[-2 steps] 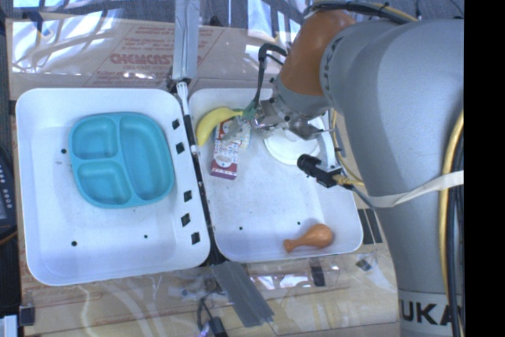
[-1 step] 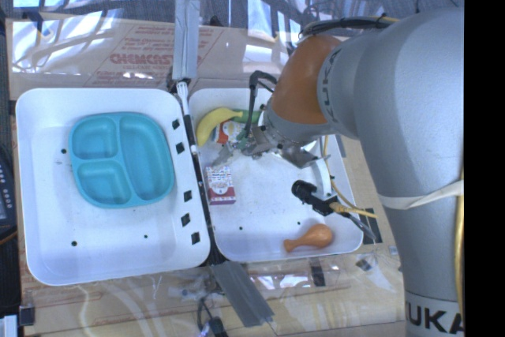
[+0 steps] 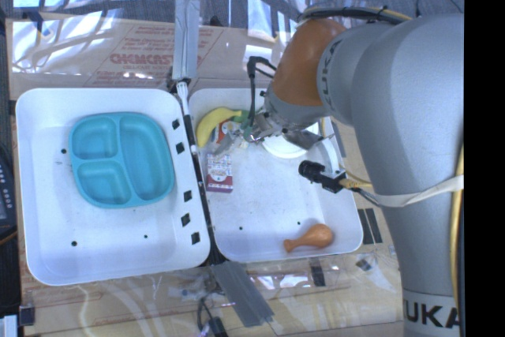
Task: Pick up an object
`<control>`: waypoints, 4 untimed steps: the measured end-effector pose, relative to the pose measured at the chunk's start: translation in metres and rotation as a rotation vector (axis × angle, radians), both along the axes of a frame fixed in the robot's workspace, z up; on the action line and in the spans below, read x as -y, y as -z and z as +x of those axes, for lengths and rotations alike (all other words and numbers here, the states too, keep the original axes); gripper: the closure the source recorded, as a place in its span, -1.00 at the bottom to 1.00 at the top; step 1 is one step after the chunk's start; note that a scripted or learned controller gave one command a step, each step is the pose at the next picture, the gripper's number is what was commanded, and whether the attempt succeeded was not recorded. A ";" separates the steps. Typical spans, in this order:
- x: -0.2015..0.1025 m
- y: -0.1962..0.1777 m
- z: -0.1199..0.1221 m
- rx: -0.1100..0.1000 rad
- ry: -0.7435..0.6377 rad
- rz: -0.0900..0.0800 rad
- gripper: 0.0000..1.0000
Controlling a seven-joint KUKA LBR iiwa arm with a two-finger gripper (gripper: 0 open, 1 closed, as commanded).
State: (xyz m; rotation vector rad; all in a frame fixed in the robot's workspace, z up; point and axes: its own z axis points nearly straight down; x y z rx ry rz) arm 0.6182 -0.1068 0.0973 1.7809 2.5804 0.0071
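The gripper (image 3: 237, 132) is low in the right bin (image 3: 268, 241), near its far left corner, right by the banana (image 3: 210, 123) and above the small red-and-white packet (image 3: 220, 172); whether it pinches anything I cannot tell. A toy drumstick (image 3: 309, 237) lies near the bin's front edge. A blue divided plate (image 3: 121, 158) sits in the left bin (image 3: 47, 249)

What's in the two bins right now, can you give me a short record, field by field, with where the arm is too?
left bin: blue divided plate
right bin: banana, small red and white packet, toy chicken drumstick, white disc partly under the arm
arm: reaches in from the right, over the right bin's far side
gripper: low, beside the banana and above the packet
held object: none visible
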 end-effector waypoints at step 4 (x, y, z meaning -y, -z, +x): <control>-0.007 0.005 0.008 -0.010 0.024 0.000 -1.00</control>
